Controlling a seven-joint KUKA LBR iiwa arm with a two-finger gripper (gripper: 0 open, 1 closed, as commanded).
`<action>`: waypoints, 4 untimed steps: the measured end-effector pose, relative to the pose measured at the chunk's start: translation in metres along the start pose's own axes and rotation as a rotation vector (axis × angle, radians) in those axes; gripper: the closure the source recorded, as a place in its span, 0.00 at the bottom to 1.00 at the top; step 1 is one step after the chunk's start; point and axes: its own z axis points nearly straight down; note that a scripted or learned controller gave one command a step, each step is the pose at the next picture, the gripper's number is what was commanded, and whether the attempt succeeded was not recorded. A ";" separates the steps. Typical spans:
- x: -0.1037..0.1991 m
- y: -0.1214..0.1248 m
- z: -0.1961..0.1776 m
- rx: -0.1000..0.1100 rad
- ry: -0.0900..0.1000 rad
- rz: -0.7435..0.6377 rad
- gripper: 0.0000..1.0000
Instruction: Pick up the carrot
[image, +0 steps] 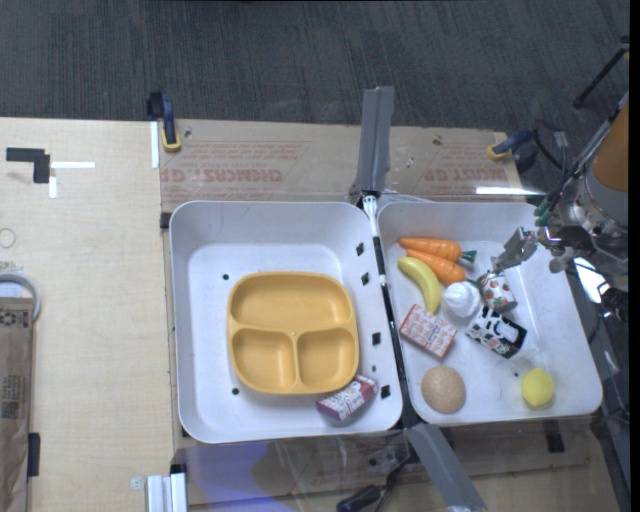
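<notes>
1. Where the arm reaches in over the right bin (585, 340), its jaws (508, 255) hang with the fingers slightly apart, clamped on nothing.
2. The carrot (432, 247) lies just left of the jaws, near the bin's far wall, a second carrot (440, 265) touching it.
3. A banana (422, 281) lies left of and below the jaws.
4. A yellow divided plate (293, 331) sits far left in the left bin (190, 330).
</notes>
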 end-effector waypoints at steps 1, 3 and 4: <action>0.038 0.019 -0.015 -0.003 -0.001 -0.310 0.00; 0.048 0.089 0.137 -0.003 -0.002 -0.399 0.00; 0.047 0.091 0.126 -0.009 -0.003 -0.397 1.00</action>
